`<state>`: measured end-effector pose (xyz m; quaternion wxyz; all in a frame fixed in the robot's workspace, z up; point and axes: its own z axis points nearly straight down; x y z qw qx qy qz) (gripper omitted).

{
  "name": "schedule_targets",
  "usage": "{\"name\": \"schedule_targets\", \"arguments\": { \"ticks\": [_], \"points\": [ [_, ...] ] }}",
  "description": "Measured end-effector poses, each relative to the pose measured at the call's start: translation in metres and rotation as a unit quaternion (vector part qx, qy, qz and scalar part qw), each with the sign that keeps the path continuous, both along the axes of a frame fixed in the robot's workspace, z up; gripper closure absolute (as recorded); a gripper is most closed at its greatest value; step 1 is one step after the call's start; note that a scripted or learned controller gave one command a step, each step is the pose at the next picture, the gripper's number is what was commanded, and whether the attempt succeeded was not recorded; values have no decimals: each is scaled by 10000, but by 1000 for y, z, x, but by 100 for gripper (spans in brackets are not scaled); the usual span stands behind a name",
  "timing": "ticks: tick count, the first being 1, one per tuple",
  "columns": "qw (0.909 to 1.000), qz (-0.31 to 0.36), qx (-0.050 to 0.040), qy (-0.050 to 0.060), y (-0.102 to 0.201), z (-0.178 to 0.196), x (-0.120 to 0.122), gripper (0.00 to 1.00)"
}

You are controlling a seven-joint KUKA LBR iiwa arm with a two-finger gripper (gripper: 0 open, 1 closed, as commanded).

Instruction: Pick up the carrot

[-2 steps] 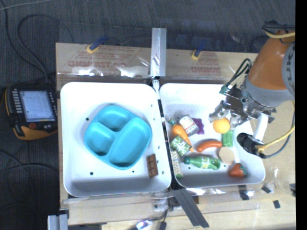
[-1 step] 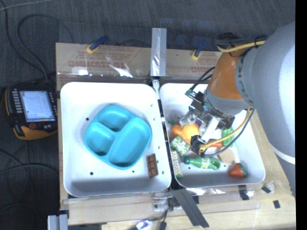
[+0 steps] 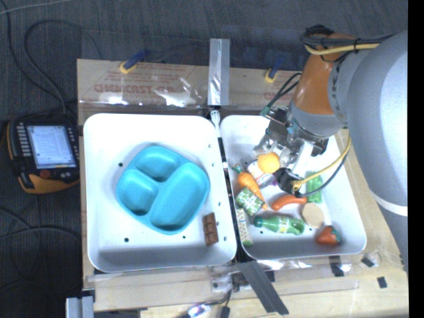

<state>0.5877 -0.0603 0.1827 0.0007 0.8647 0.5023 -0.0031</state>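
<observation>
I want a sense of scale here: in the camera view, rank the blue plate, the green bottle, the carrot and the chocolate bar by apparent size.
1. Blue plate
2. Green bottle
3. Carrot and chocolate bar: too alike to rank.

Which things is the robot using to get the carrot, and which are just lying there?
For the job:
- carrot, in the right bin
- end effector, low over that bin

Just lying about:
- blue divided plate and brown chocolate bar in the left bin
- green bottle
- yellow lemon-like fruit
- strawberry
- second orange vegetable
- teach pendant on the floor
</observation>
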Motion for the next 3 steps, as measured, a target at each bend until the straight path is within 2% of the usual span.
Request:
{"name": "schedule_targets", "arguments": {
  "ticks": [1, 2, 3],
  "points": [
    [9939, 1104, 0, -4, -56, 26, 27, 100],
    [9939, 1105, -2, -4, -56, 26, 27, 0],
    [9854, 1701, 9, 0, -59, 62, -22, 0]
  ]
}}
